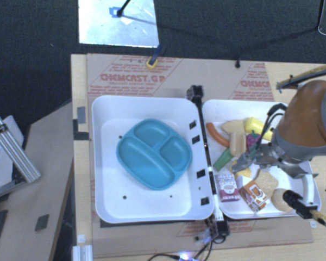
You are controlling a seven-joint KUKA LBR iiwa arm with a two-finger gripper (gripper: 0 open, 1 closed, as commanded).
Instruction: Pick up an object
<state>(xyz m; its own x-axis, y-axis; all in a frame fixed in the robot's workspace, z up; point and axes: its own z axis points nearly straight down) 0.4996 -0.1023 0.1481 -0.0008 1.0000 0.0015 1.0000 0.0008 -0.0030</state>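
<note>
Nearest, right bin (315, 197): shallow white plastic, its far right side hidden by the grey-and-orange arm (307, 121). Contents, small and partly blurred: red-and-white carton (226, 187), orange packet (254, 195), tan round bun (282, 199), green stick (223, 159), orange sausage shape (217, 134), pale block (237, 141), yellow piece (254, 125). Gripper (243, 165) low over the bin's middle; fingers' spread: cannot tell. Left bin (106, 167): glossy blue compartment plate (154, 153). Beyond: brown cardboard surface (130, 75).
</note>
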